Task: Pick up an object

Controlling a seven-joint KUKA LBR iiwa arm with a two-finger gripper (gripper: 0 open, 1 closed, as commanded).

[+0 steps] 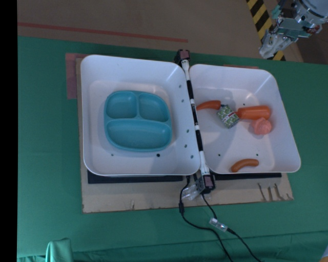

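The right white bin (279,97) holds several small items: an orange carrot-like piece (208,105), a green and white packet (227,115), a larger orange carrot (253,112), a pink rounded piece (262,126) and an orange sausage shape (244,165) near the front. My gripper (270,47) hangs high at the top right, beyond the bin's far corner and well away from every item. Nothing lies between its fingers that I can see.
The left white bin (92,77) bears a teal divided plate (137,121). A black and white rod (193,117) runs between the bins. Cables (205,215) trail over the green cloth at the front. Yellow-black hazard tape (259,13) marks the floor behind.
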